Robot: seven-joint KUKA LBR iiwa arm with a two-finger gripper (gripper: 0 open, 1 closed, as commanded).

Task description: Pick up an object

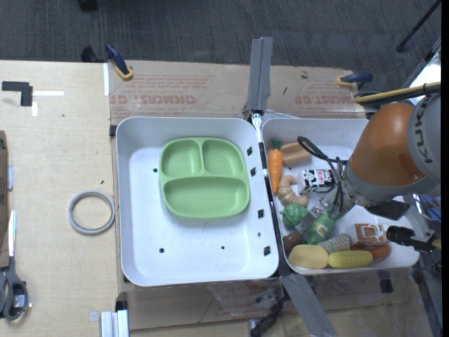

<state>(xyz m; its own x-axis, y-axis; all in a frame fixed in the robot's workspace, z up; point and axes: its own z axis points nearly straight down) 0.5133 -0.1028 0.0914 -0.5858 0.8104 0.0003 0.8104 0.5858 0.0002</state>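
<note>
The right bin (330, 123) holds a jumble of toy food: an orange carrot (275, 167) along its left wall, a beige piece (288, 186), green broccoli (294, 216), a green bottle-like piece (321, 226), a black-and-white carton (318, 180), a yellow potato-like piece (309, 256) and yellow corn (350, 259) at the front. My gripper (330, 209) reaches down from the orange-banded wrist (386, 146) into the middle of this pile, just above the green bottle-like piece. The wrist hides the fingers.
The left bin (140, 209) carries a green three-part plate (205, 176). A tape ring (91, 211) and scissors (12, 286) lie on the bench at the left. A grey divider bar (259, 76) stands between the bins at the back.
</note>
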